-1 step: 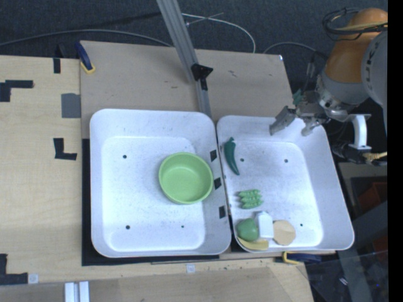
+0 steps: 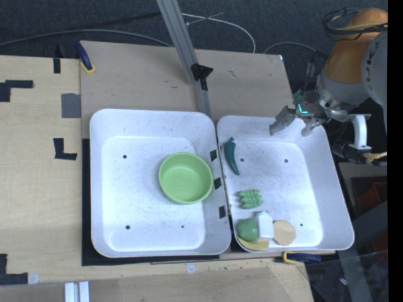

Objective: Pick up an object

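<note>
1. Green pepper [image 2: 231,155] lay untouched in the right bin [image 2: 315,175], near its left wall.
2. Gripper [image 2: 295,123] hovered over that bin's far right corner, fingers spread, carrying nothing.
3. Pick-up not yet begun.

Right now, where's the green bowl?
The bowl sits in the left bin, toward its right side, near the divider with the right bin.
</note>
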`<state>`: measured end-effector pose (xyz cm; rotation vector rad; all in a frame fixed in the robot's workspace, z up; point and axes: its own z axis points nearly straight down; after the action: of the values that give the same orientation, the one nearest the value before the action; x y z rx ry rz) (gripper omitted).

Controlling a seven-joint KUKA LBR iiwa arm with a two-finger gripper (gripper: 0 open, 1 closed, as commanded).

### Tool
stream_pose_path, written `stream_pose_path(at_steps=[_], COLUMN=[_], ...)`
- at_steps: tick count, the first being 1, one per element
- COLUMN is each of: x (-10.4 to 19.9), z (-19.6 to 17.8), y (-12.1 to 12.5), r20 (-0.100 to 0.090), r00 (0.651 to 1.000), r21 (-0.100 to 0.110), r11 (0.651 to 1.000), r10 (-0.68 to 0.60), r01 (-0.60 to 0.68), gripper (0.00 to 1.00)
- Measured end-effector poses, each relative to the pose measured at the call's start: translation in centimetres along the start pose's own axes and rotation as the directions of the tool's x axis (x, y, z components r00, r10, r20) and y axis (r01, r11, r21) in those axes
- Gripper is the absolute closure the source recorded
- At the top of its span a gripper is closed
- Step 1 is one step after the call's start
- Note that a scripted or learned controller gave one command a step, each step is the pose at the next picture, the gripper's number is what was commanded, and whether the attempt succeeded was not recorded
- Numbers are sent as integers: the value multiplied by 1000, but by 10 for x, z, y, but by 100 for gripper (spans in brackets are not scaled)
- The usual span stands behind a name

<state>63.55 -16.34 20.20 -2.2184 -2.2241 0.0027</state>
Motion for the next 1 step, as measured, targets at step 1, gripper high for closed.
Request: stream_pose_path(at_steps=[1], x=[7], z=[59], y=[7], r20=[-1], r00=[1000], r21=[5], r11=[1000], r10=[0], r01=[0], gripper=[0])
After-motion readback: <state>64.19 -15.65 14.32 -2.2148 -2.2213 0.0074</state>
